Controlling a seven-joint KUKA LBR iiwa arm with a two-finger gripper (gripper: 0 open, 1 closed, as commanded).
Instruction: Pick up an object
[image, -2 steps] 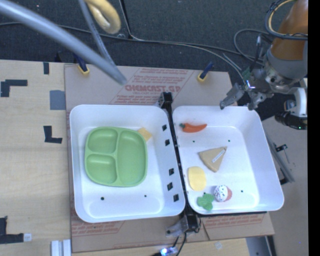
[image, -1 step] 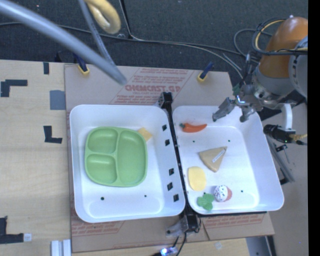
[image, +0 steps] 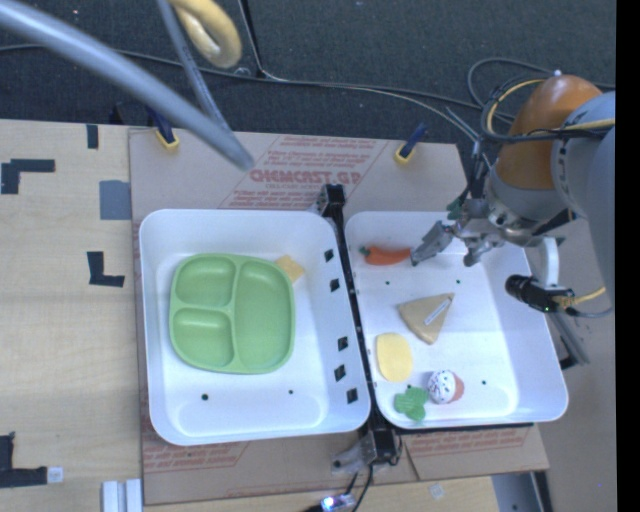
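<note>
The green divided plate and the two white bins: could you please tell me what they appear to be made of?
The green divided plate looks like moulded plastic with a matte finish: uniform pale green, soft rounded compartment ridges, no sharp glare. The left bin and right bin look like smooth white plastic with rounded rims, faintly glossy; coated metal cannot be ruled out.

Grey arm with orange band (image: 560, 140) cut off by the right edge, small yellow piece (image: 290, 267) partly tucked behind the green divided plastic plate (image: 233, 312) — kind unclear, small round red-and-white object (image: 444, 386) — markings too small to tell
</note>
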